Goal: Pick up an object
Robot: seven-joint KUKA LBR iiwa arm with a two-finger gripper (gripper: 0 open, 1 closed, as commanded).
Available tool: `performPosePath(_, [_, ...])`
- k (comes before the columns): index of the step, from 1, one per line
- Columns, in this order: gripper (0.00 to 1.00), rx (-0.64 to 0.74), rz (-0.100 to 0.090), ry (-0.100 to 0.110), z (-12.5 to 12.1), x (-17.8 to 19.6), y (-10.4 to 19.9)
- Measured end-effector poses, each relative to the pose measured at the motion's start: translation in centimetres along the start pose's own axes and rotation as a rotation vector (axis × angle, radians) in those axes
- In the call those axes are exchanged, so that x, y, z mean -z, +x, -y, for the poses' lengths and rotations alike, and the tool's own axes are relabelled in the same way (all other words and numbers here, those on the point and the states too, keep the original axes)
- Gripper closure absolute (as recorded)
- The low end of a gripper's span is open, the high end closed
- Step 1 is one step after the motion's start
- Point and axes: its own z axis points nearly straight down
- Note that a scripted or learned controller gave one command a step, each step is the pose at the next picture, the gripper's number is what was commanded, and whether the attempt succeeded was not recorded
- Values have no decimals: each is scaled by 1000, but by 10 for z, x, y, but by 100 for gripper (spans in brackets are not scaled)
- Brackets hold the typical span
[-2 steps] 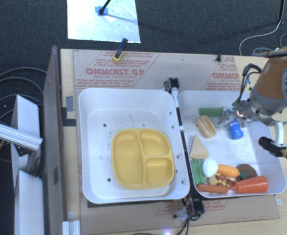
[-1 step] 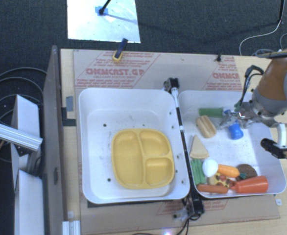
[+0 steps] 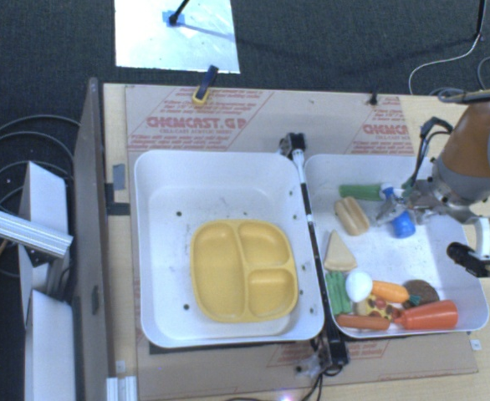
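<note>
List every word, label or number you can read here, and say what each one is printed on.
"CHEMCAST GP": red print on the brown sheet behind the left bin.
The same red print repeats by the right bin, partly cut off and not fully readable.
Smaller red lines around both are too blurred to read.

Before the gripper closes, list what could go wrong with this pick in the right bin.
1. The gripper sits low among the blue object, the green item and the hot dog; it may shove one aside or catch two together.
2. The blue object looks small and rounded, so it could slip out.
3. Most toys are piled at the right bin's near edge, like the egg and carrot; a later grasp there may fail.
</note>
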Motion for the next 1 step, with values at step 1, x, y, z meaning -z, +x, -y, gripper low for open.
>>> performPosePath(1, [100, 0, 0, -5, -2, 11, 0])
